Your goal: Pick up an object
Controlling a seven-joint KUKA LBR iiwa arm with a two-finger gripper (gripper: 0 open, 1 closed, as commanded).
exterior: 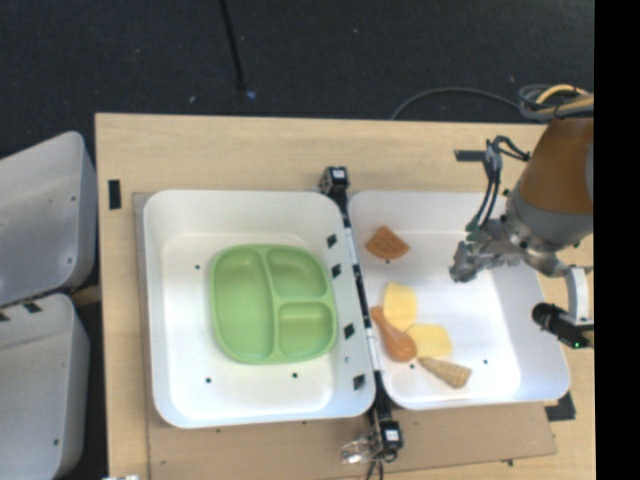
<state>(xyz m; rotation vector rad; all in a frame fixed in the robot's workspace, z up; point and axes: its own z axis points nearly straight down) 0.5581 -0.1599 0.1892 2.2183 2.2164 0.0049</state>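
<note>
The right bin [500, 368] holds several food-like pieces. An orange wedge [386, 244] lies near its back left corner. A pale yellow piece [400, 304] sits mid-left, with a second yellow piece [432, 340] beside it. An orange sausage-shaped piece [393, 336] lies along the left wall. A tan cone [446, 371] rests near the front. My gripper [467, 266] hangs over the right bin's middle, to the right of the yellow pieces and apart from them. Nothing shows between its fingers.
The left bin [180, 388] holds a green divided plate [271, 302]. A black-clipped divider [352, 298] separates the two bins. The arm's orange band [556, 173] and cables [490, 183] sit over the right bin's back right. Grey panels [40, 228] stand left of the bench.
</note>
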